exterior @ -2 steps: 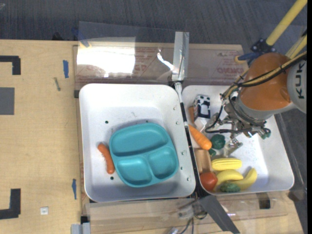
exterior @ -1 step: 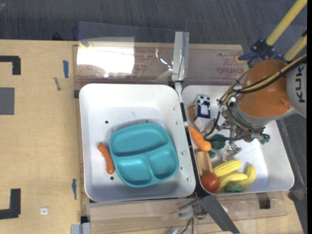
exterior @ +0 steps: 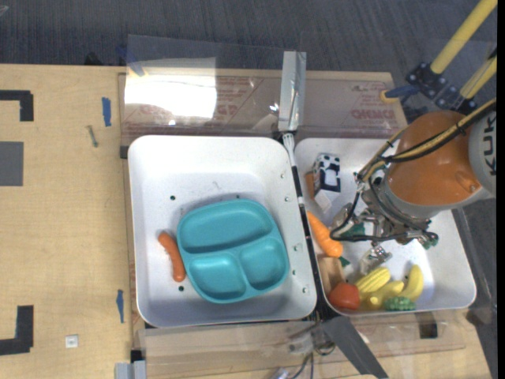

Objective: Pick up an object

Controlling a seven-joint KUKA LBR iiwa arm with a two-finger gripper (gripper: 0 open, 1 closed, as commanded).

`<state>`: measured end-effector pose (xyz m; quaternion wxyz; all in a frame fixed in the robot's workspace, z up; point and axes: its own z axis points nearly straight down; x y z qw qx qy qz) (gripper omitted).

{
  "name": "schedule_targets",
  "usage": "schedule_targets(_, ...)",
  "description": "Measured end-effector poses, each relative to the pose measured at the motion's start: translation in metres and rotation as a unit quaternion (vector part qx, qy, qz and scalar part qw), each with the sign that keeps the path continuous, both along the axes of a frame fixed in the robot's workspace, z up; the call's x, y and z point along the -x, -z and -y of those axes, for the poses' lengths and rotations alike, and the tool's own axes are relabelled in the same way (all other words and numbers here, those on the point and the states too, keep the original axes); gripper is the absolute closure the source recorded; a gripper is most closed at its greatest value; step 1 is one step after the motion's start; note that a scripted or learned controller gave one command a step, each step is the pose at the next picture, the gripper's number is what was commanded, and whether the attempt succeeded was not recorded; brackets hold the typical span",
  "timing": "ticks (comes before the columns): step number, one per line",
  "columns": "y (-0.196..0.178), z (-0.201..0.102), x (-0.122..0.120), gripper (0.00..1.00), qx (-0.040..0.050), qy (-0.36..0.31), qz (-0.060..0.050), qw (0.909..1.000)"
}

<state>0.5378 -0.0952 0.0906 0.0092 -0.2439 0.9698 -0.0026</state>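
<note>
My gripper (exterior: 377, 243) hangs low over the middle of the right bin (exterior: 451, 253), under the orange wrist band (exterior: 430, 168). An orange carrot (exterior: 325, 235) lies just left of it. In front of it, along the bin's near edge, lie a red tomato (exterior: 344, 294), a yellow corn cob (exterior: 372, 279), a banana (exterior: 413, 281) and a small green piece (exterior: 400, 302). A black-and-white box (exterior: 328, 172) stands at the back left of this bin. Nothing shows clearly in the gripper's grasp.
The left bin (exterior: 158, 164) holds a teal divided plate (exterior: 230, 249) and a red-orange sausage (exterior: 172, 256) at the plate's left. A clear sheet and a metal divider (exterior: 291, 89) stand behind the bins. Yellow poles (exterior: 465, 30) rise at the back right.
</note>
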Motion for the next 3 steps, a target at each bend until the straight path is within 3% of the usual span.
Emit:
schedule_targets(1, 0.000, -0.002, 0.010, 0.00, 0.0004, -0.003, 0.001, 1.0000)
schedule_targets(2, -0.013, -0.004, 0.006, 1.00, 0.0002, -0.004, 0.008, 1.0000)
schedule_targets(3, -0.044, 0.047, -0.057, 1.00, 0.0008, -0.031, -0.004, 0.9995)
